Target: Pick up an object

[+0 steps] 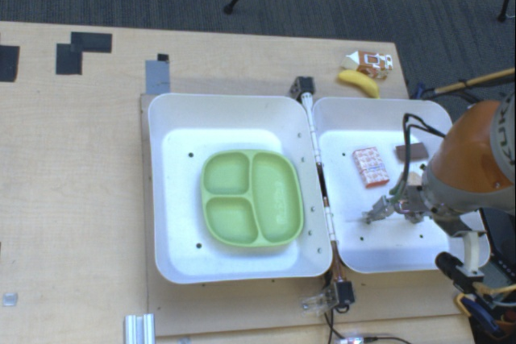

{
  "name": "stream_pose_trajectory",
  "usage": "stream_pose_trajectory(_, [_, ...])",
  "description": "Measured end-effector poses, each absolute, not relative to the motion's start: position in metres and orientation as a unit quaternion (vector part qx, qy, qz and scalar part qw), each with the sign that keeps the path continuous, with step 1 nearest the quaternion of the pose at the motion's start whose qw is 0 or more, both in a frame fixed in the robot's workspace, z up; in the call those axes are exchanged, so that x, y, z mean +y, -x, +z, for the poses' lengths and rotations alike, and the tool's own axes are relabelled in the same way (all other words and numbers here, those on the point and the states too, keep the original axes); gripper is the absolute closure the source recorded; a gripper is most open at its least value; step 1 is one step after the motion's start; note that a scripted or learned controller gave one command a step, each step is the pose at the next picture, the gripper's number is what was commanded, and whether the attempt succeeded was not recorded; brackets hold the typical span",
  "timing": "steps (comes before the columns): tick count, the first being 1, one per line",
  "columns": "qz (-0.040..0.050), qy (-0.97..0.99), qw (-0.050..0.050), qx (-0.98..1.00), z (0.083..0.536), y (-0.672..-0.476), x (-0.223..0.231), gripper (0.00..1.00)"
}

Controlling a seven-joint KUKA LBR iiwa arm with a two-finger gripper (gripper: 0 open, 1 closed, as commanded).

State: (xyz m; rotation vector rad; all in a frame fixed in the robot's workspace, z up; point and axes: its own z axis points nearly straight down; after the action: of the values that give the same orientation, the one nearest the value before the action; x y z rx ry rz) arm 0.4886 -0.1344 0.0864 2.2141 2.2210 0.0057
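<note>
The gripper (377, 214) sits low over the floor of the right bin (343, 173), reaching in from the right under the orange-banded wrist; whether it is released or clenched cannot be told at this size, and nothing is seen held in it. The nearest candidate for picking is a small flat packet (371, 167), red and white patterned, lying on the bin floor just above the gripper, apart from it. A darker small item (411, 151) lies farther up and to the gripper's right, partly hidden by cabling. To the gripper's left, in the other bin, rests a green divided tray (251, 199). Judgement: the packet looks light and thin, probably a slick wrapper that may slide or buckle; taking it across its short sides, fingers pressed close to the floor, seems soundest
</note>
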Motion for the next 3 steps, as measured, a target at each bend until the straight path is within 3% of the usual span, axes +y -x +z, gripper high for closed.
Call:
stream_pose_trajectory(1, [0.0037, -0.706, 0.005, 0.709, 0.098, -0.491, -0.134, 1.00])
stream_pose_trajectory(2, [0.0036, -0.705, 0.005, 0.709, 0.098, -0.491, -0.134, 0.00])
stream_pose_trajectory(3, [0.0047, -0.705, 0.006, 0.709, 0.108, -0.492, -0.134, 1.00])
